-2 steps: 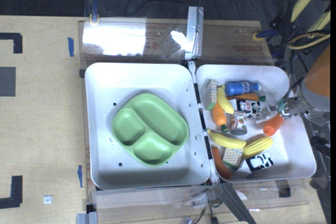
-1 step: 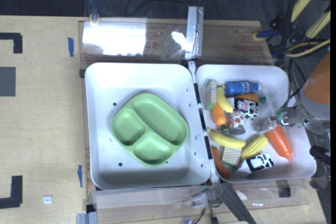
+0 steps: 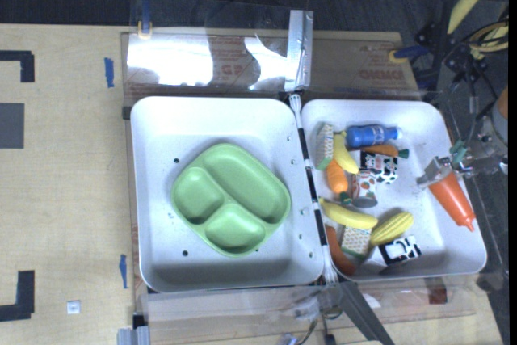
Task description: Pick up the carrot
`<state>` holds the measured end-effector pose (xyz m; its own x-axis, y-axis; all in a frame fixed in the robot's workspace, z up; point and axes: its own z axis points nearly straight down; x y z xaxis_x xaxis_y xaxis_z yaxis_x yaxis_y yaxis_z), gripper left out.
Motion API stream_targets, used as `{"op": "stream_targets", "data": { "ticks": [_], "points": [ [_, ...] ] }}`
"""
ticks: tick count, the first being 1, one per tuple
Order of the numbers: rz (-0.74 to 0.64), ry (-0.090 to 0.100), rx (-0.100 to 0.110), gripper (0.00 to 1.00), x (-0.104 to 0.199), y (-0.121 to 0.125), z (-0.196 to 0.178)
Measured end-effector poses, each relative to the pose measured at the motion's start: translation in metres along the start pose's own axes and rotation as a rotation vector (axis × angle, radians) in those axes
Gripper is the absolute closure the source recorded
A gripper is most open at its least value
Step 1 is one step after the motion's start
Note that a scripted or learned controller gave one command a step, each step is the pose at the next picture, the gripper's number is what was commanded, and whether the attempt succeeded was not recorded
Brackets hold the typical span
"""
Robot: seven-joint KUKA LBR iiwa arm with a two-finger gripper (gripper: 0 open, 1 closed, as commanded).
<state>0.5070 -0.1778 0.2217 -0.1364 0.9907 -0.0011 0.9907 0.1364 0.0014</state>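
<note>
The carrot (image 3: 454,203) is an orange cone at the right side of the right bin (image 3: 464,254), its thick end up-left and its tip pointing down-right. My gripper (image 3: 442,168) reaches in from the right edge, and its grey metal parts sit right at the carrot's thick end. The dark arm behind it blends into the background. Whether the carrot rests against the bin's right wall or hangs above it is unclear.
The right bin's left half is crowded with a blue bottle (image 3: 371,134), two bananas (image 3: 346,157) (image 3: 349,214), a corn cob (image 3: 391,227), a black-and-white block (image 3: 401,250) and other small toys. A green divided plate (image 3: 231,196) lies in the left bin (image 3: 153,133).
</note>
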Motion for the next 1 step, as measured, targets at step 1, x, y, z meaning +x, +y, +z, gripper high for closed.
{"op": "stream_targets", "data": {
  "ticks": [1],
  "points": [
    [-0.138,-0.002,-0.002,1.0,-0.0126,0.0734,0.0079]
  ]
}}
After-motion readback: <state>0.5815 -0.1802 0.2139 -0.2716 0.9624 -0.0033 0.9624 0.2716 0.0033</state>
